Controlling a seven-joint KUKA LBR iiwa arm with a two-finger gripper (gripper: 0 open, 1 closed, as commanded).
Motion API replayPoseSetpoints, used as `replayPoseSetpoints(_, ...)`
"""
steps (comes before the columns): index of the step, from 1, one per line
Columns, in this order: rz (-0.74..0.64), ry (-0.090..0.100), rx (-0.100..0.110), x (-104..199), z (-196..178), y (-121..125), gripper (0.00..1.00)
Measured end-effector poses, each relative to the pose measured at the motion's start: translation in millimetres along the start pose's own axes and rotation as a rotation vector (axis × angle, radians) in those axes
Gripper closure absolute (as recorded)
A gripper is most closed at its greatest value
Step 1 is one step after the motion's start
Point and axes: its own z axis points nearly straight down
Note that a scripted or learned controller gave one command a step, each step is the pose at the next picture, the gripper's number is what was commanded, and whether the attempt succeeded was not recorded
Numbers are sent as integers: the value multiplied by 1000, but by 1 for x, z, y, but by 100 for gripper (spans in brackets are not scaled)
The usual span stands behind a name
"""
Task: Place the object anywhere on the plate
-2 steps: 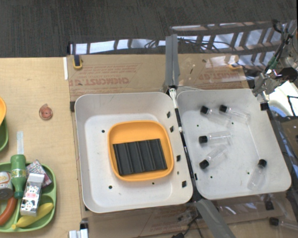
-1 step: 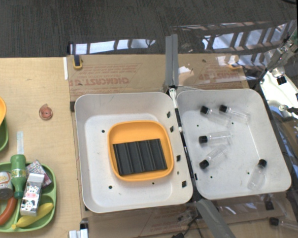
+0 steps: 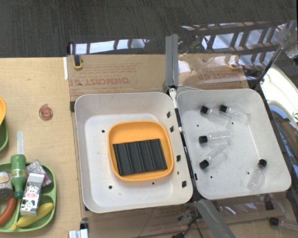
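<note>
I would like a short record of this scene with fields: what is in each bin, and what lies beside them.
left bin: orange plate with a dark ribbed block lying on it
right bin: five clear tubes with black caps, scattered, lying flat; one is at
bench to the left: green tray with toy food and a green bottle
behind the bins: cardboard sheet

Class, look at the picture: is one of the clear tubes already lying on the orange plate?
No: the plate carries a black ridged block, while the tubes lie in the right bin.
</note>
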Motion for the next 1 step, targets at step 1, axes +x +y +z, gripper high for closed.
replayPoseSetpoints(1, 0, 0, 0, 0, 0, 0, 0)
